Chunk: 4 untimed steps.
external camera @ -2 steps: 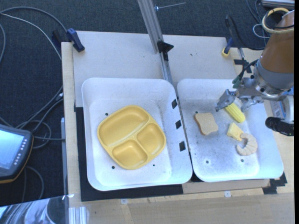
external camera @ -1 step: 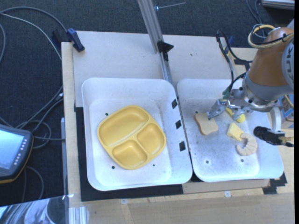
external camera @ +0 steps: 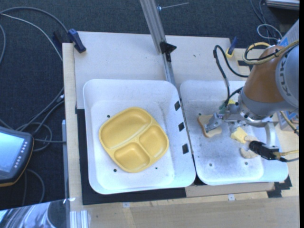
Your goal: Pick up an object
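The table point(external camera: 118, 46) carried two white bins side by side. The left bin point(external camera: 92, 91) held a yellow divided plate point(external camera: 134, 139), lying flat near its middle with three compartments facing up. The right bin point(external camera: 209, 172) held several small pale pieces: a tan slice point(external camera: 207, 125) towards its left part, a yellow piece point(external camera: 239, 136) to the right of that, and a further tan piece point(external camera: 247, 152) nearer the camera, partly hidden by a black fitting on the arm. The arm point(external camera: 270, 82) reached in from the right, over the right bin. The gripper point(external camera: 214, 122) was down at the tan slice, its metal fingers point(external camera: 212, 124) overlapping the slice's right edge. Whether the gripper was open or closed could not be told at this angle, nor whether it had hold of the slice. A grey rail point(external camera: 153, 18) ran from the far edge down to the gap between the bins. Cables point(external camera: 28, 103) lay on the dark floor at left.
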Each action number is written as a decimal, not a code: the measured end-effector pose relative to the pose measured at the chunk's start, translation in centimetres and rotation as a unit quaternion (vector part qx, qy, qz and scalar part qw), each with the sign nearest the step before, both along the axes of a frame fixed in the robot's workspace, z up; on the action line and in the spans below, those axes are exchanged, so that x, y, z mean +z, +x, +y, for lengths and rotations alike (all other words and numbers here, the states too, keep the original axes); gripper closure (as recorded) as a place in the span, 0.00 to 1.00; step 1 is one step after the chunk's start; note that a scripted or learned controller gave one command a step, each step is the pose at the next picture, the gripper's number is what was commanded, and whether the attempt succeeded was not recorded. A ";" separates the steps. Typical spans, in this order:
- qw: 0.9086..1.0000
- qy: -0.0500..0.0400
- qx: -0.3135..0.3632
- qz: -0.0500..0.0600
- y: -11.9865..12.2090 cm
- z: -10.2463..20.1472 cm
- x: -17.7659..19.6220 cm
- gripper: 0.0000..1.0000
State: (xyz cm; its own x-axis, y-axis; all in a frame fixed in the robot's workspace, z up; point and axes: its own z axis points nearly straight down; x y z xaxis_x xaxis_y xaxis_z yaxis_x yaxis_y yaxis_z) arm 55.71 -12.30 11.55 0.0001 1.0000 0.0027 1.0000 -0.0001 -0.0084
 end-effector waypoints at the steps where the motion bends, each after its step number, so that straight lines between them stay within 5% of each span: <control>1: 1.000 0.000 0.001 -0.005 0.3 0.0 1.4 1.00; 3: 1.000 -0.002 0.001 -0.009 -0.4 -0.2 14.1 1.00; 4: 1.000 -0.002 0.001 -0.007 -0.2 -0.2 16.8 1.00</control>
